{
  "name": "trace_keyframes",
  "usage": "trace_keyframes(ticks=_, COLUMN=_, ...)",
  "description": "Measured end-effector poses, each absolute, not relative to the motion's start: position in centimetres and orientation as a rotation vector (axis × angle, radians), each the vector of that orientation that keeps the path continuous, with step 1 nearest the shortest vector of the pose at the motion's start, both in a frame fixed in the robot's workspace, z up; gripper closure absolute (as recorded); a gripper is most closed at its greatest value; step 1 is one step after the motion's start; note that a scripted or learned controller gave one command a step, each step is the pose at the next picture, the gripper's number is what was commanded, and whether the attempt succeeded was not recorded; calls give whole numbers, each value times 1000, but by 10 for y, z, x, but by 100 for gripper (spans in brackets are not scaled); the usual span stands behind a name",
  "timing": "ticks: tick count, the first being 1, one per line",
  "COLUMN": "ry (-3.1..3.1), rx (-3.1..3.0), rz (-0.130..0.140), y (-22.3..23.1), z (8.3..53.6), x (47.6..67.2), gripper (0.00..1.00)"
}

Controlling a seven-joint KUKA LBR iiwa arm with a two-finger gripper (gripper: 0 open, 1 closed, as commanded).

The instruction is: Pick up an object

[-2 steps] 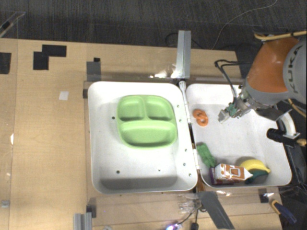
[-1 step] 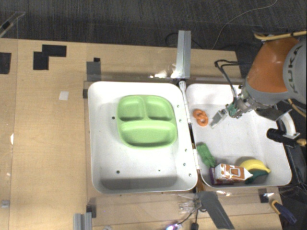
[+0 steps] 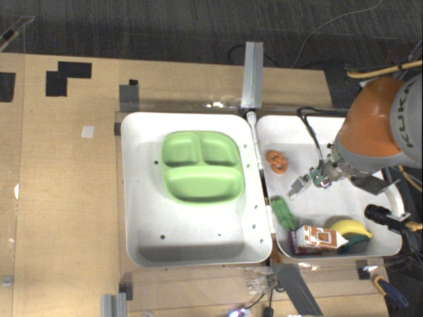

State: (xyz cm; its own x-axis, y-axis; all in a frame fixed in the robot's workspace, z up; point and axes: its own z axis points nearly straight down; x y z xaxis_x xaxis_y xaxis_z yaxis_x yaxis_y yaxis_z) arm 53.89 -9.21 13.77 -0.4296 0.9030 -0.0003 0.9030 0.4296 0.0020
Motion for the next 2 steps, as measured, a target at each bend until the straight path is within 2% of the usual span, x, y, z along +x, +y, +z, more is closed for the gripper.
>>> trace_keyframes(ticks=1, ry=2476, rx=1926, rz=3, y=-120, z=249, x=569, gripper=0)
trace_keyframes(ticks=2, ry=2351, rx=2085, rz=0, y=-100, z=162, x=534, gripper=0)
